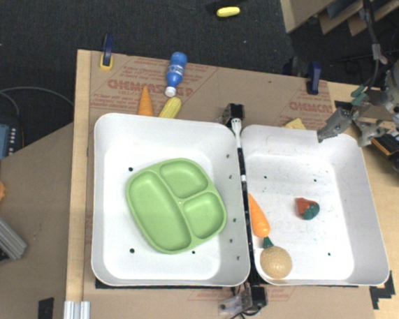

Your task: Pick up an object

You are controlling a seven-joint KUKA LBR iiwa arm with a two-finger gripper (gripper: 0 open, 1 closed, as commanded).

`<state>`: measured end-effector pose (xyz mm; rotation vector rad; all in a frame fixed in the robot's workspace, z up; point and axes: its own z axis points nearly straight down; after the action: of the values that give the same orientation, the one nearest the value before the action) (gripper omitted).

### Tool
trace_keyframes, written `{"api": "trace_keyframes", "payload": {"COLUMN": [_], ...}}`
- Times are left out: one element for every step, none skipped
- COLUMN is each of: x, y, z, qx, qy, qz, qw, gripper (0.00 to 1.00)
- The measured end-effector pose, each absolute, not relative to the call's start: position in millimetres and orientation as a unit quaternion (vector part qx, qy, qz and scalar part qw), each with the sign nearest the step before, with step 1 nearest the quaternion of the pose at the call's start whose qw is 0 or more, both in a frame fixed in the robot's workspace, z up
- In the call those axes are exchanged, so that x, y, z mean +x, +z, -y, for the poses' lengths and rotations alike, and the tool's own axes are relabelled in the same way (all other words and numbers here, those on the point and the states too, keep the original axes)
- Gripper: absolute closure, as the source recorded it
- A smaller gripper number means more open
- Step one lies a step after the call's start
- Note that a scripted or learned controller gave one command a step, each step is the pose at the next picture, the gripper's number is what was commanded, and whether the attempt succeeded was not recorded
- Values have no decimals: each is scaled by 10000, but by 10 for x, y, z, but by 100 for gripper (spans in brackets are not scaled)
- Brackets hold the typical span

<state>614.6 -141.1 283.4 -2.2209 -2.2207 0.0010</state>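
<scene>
Gripper (338, 124) hangs above the right bin's (341, 151) far rim; finger state cannot be told. Carrot (258, 215), round ball (276, 261) and red-green object (306, 208) lie below-left of it.

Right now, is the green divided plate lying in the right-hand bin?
No. The green divided plate lies in the left bin; the right bin holds the carrot.

bins (110, 140) x2 | green tray (175, 204) x1 | carrots (259, 215) x2 | bottle (175, 73) x1 | ball (276, 261) x1
</scene>
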Motion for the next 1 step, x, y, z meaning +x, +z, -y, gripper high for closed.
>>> {"api": "trace_keyframes", "payload": {"x": [5753], "y": [945], "z": [1627], "qx": [-7083], "qy": [52], "qz": [7059], "qw": [80], "gripper": [0]}}
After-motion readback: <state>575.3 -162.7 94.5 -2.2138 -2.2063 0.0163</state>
